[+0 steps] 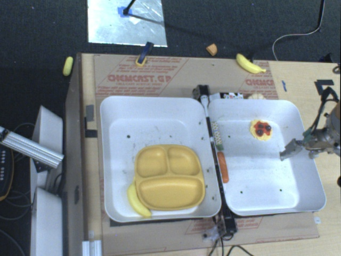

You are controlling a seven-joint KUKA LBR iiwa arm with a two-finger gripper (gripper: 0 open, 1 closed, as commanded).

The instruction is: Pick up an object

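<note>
The hand [290,149] hovers low at the right bin's [266,204] right edge, whether it is open or closed I cannot tell, probably lining up on the small pizza slice [261,129] near that bin's far edge.

Both bins [160,111] are smooth white plastic with a slight sheen. The divided plate [169,176] is matt yellow plastic. The bench [181,73] surface looks like printed brown cardboard. The floor sheet [127,15] is shiny, foil-like metal.

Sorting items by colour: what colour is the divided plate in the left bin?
Mustard yellow, the three-compartment plastic plate; it shows best in the overhead camera view.
</note>
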